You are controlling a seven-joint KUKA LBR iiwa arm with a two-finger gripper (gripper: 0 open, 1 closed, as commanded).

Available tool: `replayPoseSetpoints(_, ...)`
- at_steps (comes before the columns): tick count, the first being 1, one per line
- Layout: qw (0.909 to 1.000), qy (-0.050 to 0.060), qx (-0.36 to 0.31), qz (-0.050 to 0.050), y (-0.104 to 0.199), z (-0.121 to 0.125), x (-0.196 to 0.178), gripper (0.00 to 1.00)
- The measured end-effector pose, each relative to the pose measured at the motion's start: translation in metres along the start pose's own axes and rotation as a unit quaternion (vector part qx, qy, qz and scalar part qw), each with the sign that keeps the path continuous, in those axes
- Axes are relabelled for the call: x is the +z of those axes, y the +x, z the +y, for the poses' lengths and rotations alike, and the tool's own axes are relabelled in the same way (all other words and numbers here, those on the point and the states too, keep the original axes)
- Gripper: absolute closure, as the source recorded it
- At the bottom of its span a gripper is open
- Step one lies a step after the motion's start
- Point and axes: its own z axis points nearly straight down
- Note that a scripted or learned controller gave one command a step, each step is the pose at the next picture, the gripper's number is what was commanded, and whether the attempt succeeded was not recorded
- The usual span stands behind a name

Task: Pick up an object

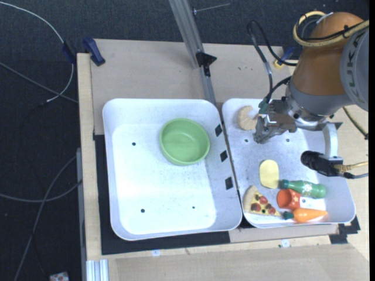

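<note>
Pizza slice [261, 202] sits lower right; my end effector [262, 134] — finger state indeterminate — should centre over one item before descending.

You see green bowl [185, 141] upright in left bin, toward far right. In right bin: tan lump [245, 117] at far left corner; yellow oval piece [269, 173] flat mid-bin; pizza slice [261, 203], red piece [286, 198], green bottle [304, 187] on its side, orange carrot [309, 215] clustered along near edge.
</note>
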Motion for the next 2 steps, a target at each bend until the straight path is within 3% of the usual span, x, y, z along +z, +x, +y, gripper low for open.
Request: replayPoseSetpoints(2, 1.0000, -0.003, -0.001, 0.000, 0.107, 0.029, -0.010, 1.00)
